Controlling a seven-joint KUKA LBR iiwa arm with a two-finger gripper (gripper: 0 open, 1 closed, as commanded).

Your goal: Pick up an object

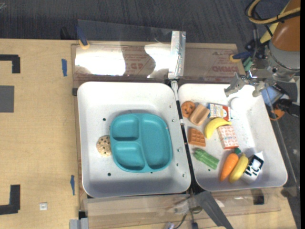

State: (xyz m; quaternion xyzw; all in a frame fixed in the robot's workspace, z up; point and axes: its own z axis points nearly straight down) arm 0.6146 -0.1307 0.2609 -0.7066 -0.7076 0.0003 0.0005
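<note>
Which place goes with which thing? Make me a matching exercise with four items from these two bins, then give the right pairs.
Things:
1. teal divided tray
2. cookie
3. carrot
4. waffle

Places:
A. right bin, near its front edge, beside a banana
B. left bin, against the tray's left side
C. middle of the left bin
D. right bin, close to the wall between the two bins

Pairs: 1-C, 2-B, 3-A, 4-D
</note>
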